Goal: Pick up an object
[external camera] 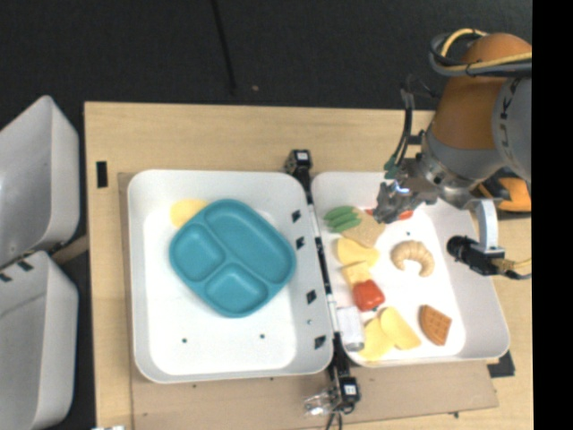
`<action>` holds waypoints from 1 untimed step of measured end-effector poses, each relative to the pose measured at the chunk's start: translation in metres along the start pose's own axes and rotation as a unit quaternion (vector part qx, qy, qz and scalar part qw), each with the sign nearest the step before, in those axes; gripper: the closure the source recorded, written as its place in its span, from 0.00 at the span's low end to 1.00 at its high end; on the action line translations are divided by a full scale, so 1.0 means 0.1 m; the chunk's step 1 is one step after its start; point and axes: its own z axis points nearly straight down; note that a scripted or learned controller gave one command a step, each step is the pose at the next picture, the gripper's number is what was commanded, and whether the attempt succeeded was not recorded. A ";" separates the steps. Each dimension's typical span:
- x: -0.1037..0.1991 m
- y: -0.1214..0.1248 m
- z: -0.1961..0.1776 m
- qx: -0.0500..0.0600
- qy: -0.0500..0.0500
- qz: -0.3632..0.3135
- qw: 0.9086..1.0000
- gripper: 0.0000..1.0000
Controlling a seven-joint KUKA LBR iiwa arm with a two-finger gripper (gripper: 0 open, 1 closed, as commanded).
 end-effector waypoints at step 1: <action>0.52 0.08 0.11 0.002 0.000 0.001 1.000 1.00</action>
